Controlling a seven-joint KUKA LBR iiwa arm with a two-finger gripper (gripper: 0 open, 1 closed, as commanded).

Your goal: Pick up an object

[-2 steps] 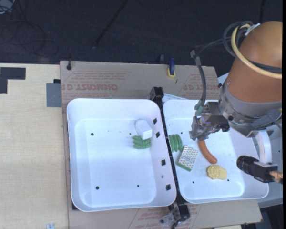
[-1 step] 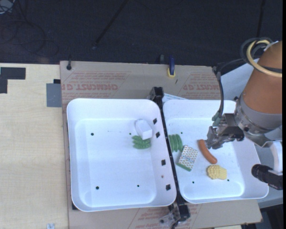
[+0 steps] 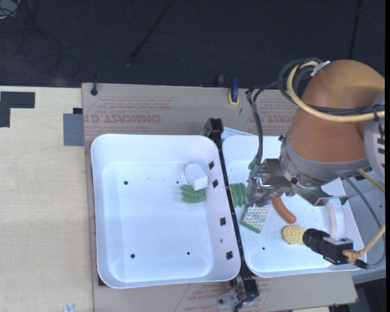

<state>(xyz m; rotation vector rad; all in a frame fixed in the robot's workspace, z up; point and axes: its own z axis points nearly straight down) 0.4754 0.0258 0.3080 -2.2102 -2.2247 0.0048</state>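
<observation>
Gripper [image 3: 263, 188] hangs low over the left part of the right bin [image 3: 273, 260], hung from the arm [image 3: 331, 122] that comes in from the right. Spread or pressed together: cannot tell, the wrist body hides the tip. Nothing visibly held.

Left to right:
- Left bin [image 3: 101, 207]: white block [image 3: 195, 173] near its right wall, green bean-like piece [image 3: 194, 195] just below and touching or nearly touching it. Both are well apart from the tool and probably not the target now.
- Black clips [image 3: 222, 197] run down the seam between the bins. They form a raised edge close to the tool's left side, so little room there for a sideways approach.
- Right bin: green ribbed piece [image 3: 237, 194] against the left wall, just beside the tool. Checked flat pad [image 3: 256, 217] lies tilted just below the tool. Orange stick [image 3: 284, 209] is slanted to the right of the pad, yellow knobbly piece [image 3: 291, 233] below it, white curved piece [image 3: 333, 218] further right, partly under the arm.

Judgement: the low pose over the green ribbed piece and the pad suggests one of these is the pick. The green piece hugs the wall, which makes it awkward. The pad is flat and hard to pinch. The clutter is tight, so a grab may nudge the orange stick.
</observation>
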